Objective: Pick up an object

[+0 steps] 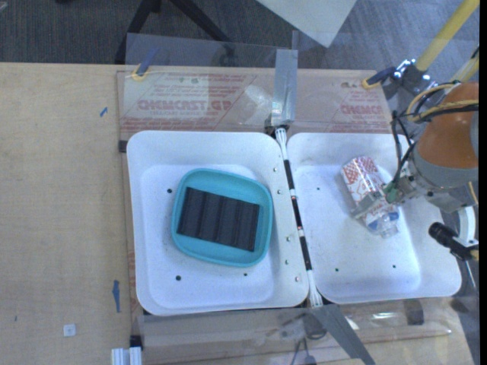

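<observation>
The gripper (396,192) — its state I cannot tell — hung by the right bin's (434,280) right edge, the crumpled packet (367,194) just left, long axis slanting toward the bin's near-right corner.

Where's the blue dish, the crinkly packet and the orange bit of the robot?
Blue dish (221,217), camera view, on its dark ridged middle.
Crinkly packet (365,187), camera view, on its red-and-white wrapper.
Orange band (450,139), camera view, on its curved side.
</observation>
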{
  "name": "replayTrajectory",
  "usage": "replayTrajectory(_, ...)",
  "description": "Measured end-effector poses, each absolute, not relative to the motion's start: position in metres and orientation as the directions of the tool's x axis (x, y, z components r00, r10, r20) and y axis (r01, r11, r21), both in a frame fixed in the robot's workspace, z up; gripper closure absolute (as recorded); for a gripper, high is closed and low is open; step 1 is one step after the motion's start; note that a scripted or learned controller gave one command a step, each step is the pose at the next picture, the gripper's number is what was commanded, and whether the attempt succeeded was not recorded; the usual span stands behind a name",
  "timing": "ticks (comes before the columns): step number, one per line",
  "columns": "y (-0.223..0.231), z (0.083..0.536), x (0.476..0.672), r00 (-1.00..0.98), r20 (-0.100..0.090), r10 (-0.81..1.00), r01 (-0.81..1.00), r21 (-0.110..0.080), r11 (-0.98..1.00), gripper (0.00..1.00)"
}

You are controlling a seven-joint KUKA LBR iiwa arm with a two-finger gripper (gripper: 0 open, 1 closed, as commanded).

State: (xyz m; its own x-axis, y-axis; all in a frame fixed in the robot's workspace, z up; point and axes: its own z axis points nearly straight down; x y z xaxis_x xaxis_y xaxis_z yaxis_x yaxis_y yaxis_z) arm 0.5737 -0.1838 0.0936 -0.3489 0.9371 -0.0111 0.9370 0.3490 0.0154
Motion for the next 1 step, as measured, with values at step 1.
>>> replayTrajectory(1, -0.1648, 0.1574, 0.5243, -0.555, 0.0, 0.832, 0.832, 0.0, 0.555, 0.0)
